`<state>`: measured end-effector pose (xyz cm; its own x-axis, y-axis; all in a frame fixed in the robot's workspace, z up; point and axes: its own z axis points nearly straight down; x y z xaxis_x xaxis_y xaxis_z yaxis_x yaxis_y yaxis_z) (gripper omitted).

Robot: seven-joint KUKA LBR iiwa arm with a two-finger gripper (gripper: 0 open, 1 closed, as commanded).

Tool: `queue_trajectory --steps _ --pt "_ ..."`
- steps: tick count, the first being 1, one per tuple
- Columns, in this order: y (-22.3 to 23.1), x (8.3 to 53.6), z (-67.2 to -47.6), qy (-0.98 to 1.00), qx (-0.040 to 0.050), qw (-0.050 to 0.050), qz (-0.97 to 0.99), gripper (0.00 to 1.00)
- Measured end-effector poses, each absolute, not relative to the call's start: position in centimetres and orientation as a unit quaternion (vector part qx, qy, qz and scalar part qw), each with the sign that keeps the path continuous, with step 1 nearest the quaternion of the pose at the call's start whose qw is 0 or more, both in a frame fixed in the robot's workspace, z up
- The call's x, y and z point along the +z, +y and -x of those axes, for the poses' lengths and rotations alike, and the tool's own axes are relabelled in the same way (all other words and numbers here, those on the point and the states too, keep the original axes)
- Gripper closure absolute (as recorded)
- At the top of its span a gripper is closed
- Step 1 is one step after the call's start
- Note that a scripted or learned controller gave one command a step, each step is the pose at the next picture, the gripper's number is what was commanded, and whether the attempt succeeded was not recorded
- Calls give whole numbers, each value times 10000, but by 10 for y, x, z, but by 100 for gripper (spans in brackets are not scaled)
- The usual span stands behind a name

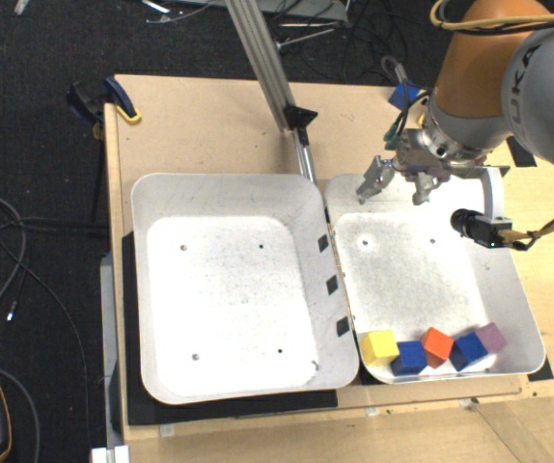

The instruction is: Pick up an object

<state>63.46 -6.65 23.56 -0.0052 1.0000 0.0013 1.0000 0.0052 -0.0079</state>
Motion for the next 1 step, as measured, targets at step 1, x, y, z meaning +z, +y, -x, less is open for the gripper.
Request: queue_trajectory --steps 1 --pt "-73 192 -604 -7063 24 25 7079 0"
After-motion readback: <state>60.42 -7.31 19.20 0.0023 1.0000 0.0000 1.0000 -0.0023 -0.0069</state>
